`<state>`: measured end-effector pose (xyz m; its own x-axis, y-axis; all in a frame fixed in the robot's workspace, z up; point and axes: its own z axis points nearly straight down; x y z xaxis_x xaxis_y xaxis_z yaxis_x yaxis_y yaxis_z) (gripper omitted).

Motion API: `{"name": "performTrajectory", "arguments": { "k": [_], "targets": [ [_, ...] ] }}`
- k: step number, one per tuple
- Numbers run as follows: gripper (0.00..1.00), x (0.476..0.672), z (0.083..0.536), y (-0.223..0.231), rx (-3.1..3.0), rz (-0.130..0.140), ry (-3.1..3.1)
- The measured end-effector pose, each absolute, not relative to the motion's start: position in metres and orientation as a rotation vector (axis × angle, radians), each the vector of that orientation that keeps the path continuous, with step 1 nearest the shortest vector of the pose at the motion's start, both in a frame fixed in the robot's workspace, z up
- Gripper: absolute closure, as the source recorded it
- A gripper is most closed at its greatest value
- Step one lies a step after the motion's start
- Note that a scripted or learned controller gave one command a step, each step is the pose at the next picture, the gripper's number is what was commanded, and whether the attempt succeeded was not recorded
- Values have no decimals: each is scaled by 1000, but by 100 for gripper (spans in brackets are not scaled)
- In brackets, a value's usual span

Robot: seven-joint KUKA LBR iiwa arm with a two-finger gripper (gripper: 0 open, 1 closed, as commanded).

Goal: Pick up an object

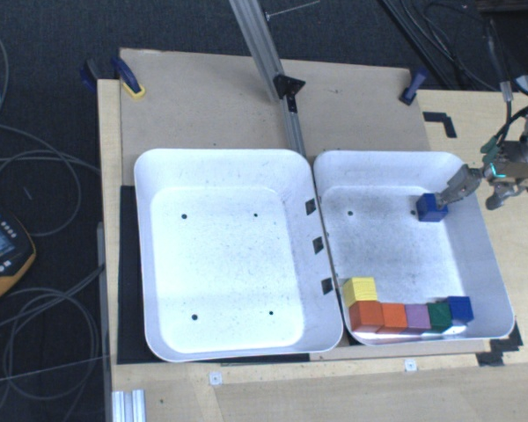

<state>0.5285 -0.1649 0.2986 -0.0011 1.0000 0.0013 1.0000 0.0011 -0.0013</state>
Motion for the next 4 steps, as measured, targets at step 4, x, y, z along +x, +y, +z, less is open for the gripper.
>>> {"name": "performTrajectory", "arguments": {
  "k": [4],
  "targets": [
    [0,590,255,-80,-2216,-5,-2229]
  ]
}}
